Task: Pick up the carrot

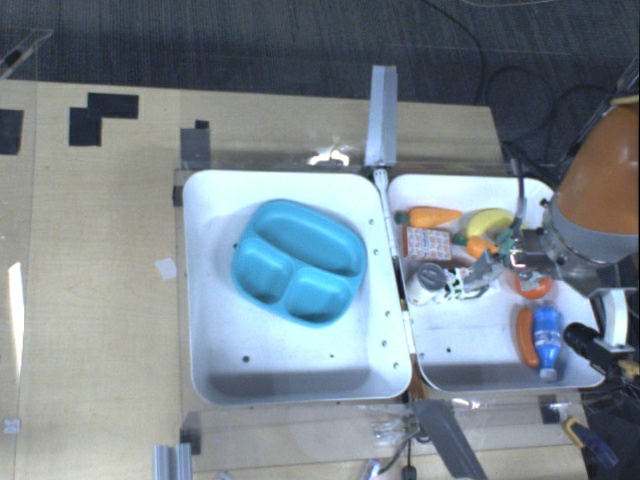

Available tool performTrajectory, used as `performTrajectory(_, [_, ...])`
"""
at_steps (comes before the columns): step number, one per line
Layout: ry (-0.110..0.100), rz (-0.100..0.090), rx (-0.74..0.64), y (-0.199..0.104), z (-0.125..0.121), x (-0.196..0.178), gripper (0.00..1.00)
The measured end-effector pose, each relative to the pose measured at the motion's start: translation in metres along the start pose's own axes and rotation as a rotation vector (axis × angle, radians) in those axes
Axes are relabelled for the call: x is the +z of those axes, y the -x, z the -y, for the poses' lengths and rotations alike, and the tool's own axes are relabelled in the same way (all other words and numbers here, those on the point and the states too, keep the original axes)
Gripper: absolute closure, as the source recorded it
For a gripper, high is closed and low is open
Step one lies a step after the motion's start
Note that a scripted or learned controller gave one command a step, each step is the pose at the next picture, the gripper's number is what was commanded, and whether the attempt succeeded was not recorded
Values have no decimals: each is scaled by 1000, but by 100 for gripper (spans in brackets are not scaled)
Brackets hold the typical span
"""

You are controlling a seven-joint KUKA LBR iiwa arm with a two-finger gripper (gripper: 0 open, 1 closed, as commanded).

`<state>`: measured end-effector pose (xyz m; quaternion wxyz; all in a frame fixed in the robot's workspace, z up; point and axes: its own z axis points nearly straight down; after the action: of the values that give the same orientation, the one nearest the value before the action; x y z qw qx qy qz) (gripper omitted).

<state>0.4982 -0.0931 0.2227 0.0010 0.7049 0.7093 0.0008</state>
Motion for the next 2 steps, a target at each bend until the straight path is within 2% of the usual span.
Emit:
performTrajectory(1, [2,1,-94,4,-63,34,0])
performTrajectory(2, [5,1,-194,30,-68,107,0])
